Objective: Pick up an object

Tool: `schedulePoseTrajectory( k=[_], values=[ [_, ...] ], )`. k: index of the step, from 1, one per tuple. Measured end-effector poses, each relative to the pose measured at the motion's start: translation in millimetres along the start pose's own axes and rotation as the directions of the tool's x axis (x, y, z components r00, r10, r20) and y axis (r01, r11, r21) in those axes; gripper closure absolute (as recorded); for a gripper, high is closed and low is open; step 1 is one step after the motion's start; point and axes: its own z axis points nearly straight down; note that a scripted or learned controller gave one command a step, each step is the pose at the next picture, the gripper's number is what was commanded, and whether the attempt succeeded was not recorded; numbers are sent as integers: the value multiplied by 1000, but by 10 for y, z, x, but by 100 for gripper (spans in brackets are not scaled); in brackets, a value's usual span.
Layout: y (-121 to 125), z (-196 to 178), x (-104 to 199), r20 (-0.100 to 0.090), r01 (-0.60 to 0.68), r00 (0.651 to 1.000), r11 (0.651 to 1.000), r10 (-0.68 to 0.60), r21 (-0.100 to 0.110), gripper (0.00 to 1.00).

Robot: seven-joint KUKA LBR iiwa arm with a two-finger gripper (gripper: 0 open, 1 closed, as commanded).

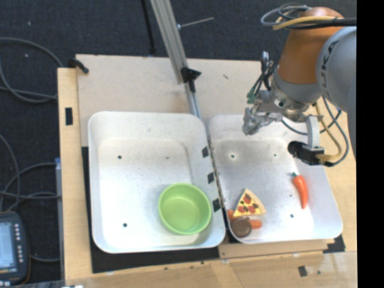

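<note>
Gripper [252, 125] over right bin's [318, 227] far edge, grip state unclear. Carrot [300, 189] right; pizza [248, 204] near; bowl [185, 207] in left bin [114, 143].

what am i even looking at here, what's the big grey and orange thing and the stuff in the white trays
The grey and orange thing is a robot arm, reaching in from the right of the picture. The camera sits fixed above the bench and looks down at a slant. At the arm's tip is its claw, hanging over the far edge of the right bin; nothing shows between its fingers. That bin holds a toy pizza slice, a small brown round piece beside it, and a carrot nearer the right wall. The left bin holds a green bowl. The arm's job is to pick up one of these things.
</note>
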Motion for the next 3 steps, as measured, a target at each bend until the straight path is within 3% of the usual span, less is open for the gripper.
schedulePoseTrajectory(
  k=[2, 3],
  values=[
    [-343, -205, 1074, -3, 3, 1000, 1000, -3, -1, 100],
    [-466, -82, 1513, 0, 0, 1000, 1000, 0, 1, 100]
  ],
)
